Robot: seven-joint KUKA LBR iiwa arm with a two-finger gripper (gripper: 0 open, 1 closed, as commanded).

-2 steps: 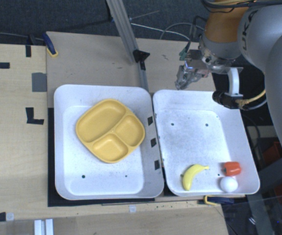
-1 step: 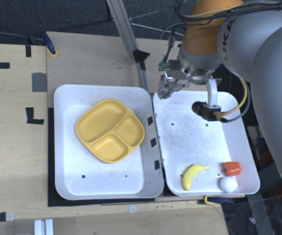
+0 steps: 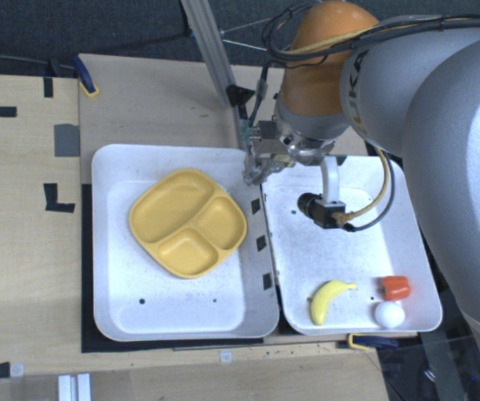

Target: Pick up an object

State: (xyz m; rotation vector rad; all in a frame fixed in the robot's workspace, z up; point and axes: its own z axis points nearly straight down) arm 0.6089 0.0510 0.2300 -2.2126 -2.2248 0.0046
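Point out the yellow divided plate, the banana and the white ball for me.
yellow divided plate (image 3: 188,222), camera view, on the ridge where its three compartments meet.
banana (image 3: 325,301), camera view, on the middle of its curved body.
white ball (image 3: 389,314), camera view, on its top centre.

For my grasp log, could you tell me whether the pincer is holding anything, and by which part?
Nothing can be seen held: the pincer sits at the far end of the bins' divider, apart from the yellow tray and banana.

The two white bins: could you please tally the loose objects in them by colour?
Yellow: 2, the divided plate and the banana
Orange: 1, the small block
White: 1, the ball
Total: 4
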